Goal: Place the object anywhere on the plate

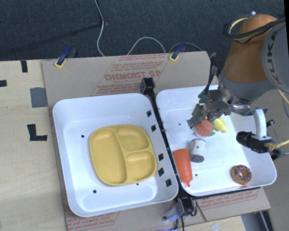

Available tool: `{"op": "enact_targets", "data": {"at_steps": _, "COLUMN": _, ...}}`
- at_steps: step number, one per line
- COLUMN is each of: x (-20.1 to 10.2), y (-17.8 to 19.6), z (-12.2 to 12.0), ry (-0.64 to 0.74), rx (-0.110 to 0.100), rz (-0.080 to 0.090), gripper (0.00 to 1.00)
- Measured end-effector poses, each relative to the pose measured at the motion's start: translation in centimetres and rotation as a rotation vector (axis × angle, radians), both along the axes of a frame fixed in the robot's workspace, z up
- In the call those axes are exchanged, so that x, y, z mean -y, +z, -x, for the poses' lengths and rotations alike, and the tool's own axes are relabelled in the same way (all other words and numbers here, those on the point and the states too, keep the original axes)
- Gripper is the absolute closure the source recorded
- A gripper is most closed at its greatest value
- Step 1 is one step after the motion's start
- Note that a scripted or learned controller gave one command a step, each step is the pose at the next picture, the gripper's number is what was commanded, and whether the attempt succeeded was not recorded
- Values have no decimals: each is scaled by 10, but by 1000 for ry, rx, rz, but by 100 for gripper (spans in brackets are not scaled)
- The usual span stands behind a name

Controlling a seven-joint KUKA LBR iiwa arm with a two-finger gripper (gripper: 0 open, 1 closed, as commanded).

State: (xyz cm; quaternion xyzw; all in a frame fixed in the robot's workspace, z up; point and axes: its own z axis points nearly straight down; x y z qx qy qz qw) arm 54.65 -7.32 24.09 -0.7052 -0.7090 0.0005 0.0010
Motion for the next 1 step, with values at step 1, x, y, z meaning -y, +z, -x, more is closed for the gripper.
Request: {"op": "enact_targets", "data": {"at_steps": 1, "x": -52, "y": -14, "z": -10, "ry": 0, "rx": -1, "rz": 1, "gripper": 100}}
